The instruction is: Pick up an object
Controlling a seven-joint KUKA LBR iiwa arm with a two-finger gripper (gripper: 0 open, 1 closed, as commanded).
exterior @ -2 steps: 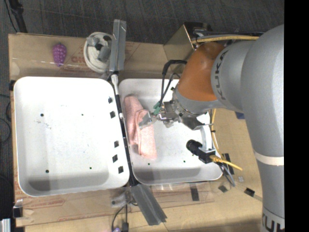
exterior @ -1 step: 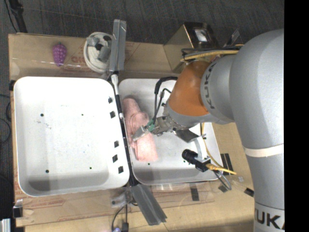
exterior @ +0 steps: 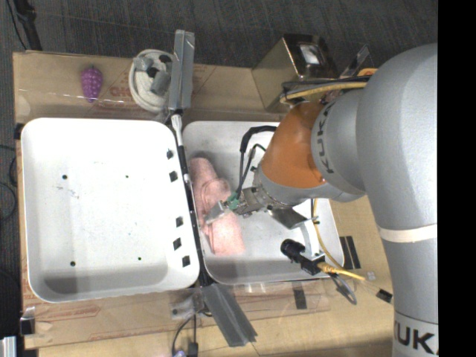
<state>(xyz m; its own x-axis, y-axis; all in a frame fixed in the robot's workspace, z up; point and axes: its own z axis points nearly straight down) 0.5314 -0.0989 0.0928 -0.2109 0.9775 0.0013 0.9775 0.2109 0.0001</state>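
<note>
The fingers (exterior: 223, 211) press onto the pink cloth (exterior: 216, 210); I cannot tell their opening. Limp fabric may slip free.

surface (exterior: 52, 80): brown, board-like top, seen at a slant from above; bare strips show along its far edge and near edge
left bin (exterior: 97, 274): shallow, white, rounded corners, sits on the left half of the surface, reaching close to the left edge
right bin (exterior: 223, 136): shallow, white, directly beside the left bin on the right half; a grey divider bar runs along the seam between the two
purple object (exterior: 91, 82): small, oval, lies on the bare strip near the far left corner
white coil (exterior: 151, 79): ring-shaped bundle at the far edge, just right of the purple object, beside the divider's far end
brown box (exterior: 297, 69): stands at the far edge behind the right bin
</note>
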